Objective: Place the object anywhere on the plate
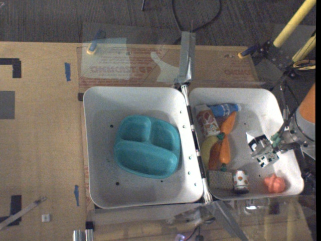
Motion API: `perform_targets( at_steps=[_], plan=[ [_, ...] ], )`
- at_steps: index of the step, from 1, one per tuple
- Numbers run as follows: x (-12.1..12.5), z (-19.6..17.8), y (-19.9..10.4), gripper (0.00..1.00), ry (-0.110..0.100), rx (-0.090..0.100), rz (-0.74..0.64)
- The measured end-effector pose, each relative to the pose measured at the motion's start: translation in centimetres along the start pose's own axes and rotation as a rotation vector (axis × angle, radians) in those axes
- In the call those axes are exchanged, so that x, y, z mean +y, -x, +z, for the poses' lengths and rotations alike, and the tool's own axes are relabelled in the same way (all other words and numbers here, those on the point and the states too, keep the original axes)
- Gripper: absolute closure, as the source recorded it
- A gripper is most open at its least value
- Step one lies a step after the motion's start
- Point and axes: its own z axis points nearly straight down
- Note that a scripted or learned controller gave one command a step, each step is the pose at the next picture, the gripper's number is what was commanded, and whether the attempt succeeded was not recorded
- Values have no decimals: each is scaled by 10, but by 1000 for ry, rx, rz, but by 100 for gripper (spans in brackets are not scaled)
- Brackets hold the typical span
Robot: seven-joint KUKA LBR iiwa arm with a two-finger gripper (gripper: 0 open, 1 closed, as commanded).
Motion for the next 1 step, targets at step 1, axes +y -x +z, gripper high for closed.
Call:
perform_targets(
  at_steps=[1],
  plan=[
    [43,-52,-40,100,4,-5,-470]
  ],
)
